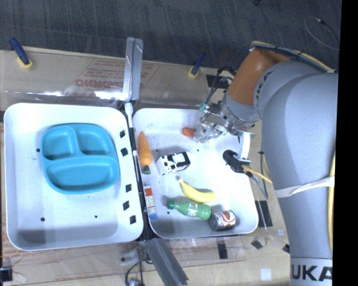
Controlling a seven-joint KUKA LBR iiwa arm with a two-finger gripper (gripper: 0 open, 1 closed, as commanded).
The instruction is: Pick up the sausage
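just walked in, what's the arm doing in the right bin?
The grey KUKA arm's claw is down at the far side of the right white bin, right beside the small reddish-orange sausage. The view doesn't show the sausage between its fingers. Elsewhere in that bin lie an orange carrot, a yellow banana, a green plastic bottle and a red can. The left white bin holds a blue divided plate.

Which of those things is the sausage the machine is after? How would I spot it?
Look in the right-hand white bin, at its far edge near the arm's claw. The sausage is the small reddish-orange stub lying just left of the claw. It is far shorter and redder than the long carrot by the bin's left wall.
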